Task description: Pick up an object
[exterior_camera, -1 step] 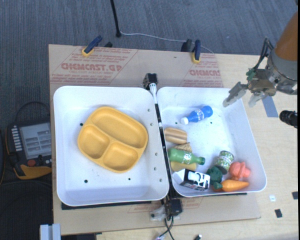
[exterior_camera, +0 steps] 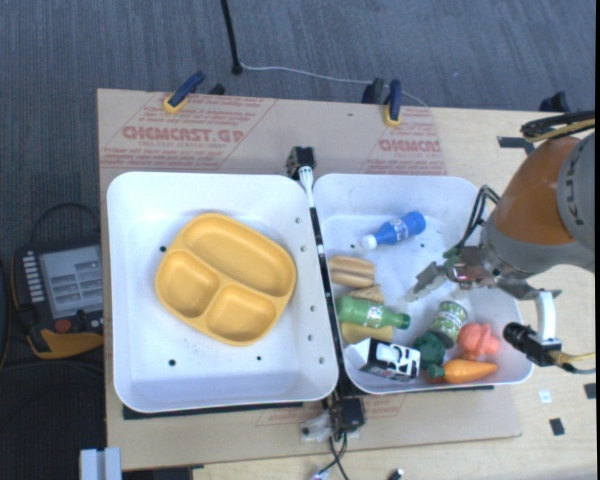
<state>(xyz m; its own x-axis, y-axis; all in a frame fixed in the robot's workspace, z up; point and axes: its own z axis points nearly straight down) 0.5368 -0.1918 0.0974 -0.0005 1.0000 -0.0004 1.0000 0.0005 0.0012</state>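
Our claw [exterior_camera: 432, 278] hangs over the right bin [exterior_camera: 450, 190], its two fingers spread open with nothing between them. We see it just left of the orange-banded arm [exterior_camera: 540, 213], with the blue bottle [exterior_camera: 396, 230] on its far side, the hot dog [exterior_camera: 352, 269] and green bottle [exterior_camera: 372, 314] to its left, and the small can [exterior_camera: 447, 320] just near of it. We also see a yellow tray [exterior_camera: 226, 277] in the left bin [exterior_camera: 140, 368].
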